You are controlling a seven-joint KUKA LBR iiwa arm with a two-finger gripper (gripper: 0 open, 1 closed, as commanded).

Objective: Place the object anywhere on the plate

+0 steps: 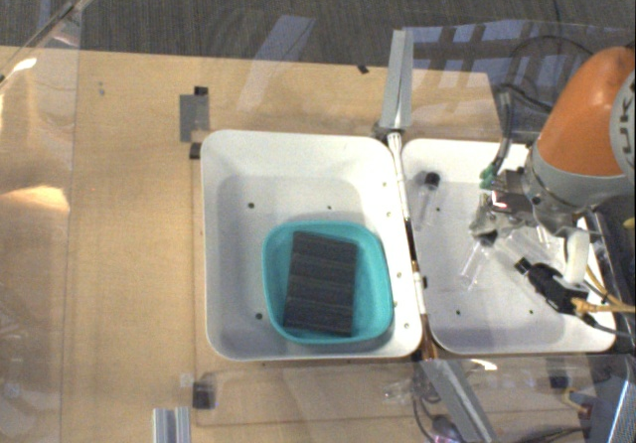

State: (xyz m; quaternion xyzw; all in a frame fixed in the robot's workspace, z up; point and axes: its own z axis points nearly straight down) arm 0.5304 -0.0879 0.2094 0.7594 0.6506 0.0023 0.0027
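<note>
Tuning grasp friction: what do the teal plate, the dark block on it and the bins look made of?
Teal plate: probably moulded plastic, smooth, slightly glossy, with an even colour and rounded rim.
Dark ridged block: matte, charcoal, with parallel ridges across it; perhaps rubber or foam, but the look leaves it open.
Left bin and right bin: white plastic by the look, smooth satin walls and rounded corners.

Two bins side by side
The plate sits in the left bin, bearing the object; the arm hangs over the right bin.
</note>
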